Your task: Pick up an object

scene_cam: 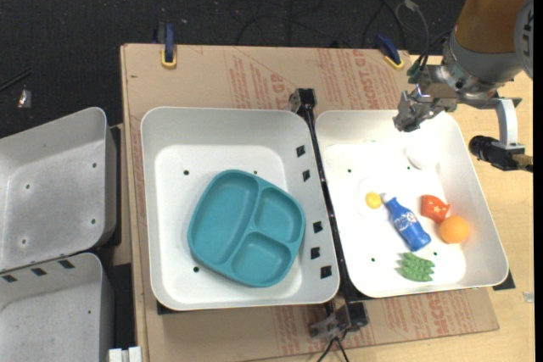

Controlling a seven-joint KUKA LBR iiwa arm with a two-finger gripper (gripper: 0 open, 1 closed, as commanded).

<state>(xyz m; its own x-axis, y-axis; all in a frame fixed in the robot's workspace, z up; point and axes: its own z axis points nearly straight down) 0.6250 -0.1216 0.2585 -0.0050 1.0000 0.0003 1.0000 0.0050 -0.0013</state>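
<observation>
Currently I see the gripper (413,116) above the right bin's (484,263) far edge; I cannot tell its opening, and nothing shows in its grasp. The blue toy bottle (406,223) lies at that bin's centre, beside a yellow ball (373,200). I judge it light, rigid and slick; grasp across the body. The teal divided plate (246,226) occupies the left bin (161,140).

One fixed camera looks down at a slant on the bench (254,72), taking in both white bins (161,182) from moderately far.
</observation>
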